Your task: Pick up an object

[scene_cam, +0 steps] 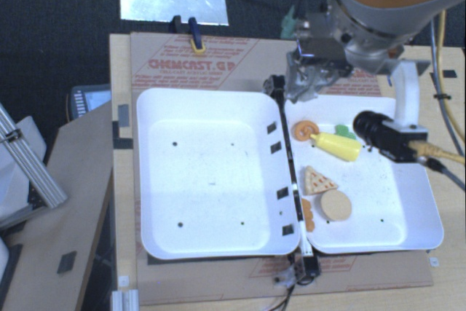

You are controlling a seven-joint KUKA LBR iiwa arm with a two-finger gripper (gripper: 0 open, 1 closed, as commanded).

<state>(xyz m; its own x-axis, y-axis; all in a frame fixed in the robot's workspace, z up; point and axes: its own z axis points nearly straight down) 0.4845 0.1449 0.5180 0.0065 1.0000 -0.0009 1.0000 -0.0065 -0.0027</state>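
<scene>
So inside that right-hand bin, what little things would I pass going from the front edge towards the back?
Round tan disc → triangular wedge-shaped piece → yellow bottle-shaped toy → small orange round piece, then the gripper at the back rim.

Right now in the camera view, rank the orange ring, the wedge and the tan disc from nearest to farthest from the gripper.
1. Orange ring, just below the gripper, at the right bin's far-left corner.
2. Wedge, mid-bin by the divider.
3. Tan disc, toward the near edge.
</scene>
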